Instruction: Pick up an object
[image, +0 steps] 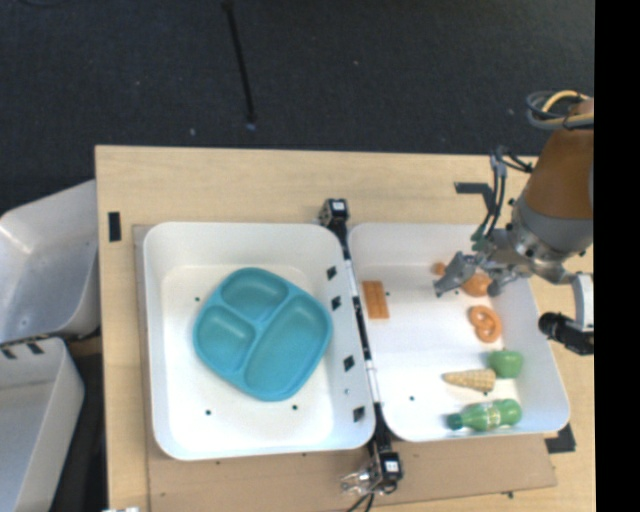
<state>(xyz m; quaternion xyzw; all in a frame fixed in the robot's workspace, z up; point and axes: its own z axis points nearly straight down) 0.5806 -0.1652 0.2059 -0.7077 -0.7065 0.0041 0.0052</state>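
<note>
Wooden bench (200, 185), right bin (420, 400), end effector (462, 272) beside an orange object (478, 285), finger state perhaps unreadable.

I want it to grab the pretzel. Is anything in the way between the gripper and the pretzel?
Nothing visible blocks it. The gripper hangs over the right bin, next to an orange piece. The pretzel lies just below in the view, with bare bin floor around it.

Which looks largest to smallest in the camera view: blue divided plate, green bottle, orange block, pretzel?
1. blue divided plate, by far the largest.
2. green bottle.
3. orange block and pretzel look about alike; too close to rank.
</note>
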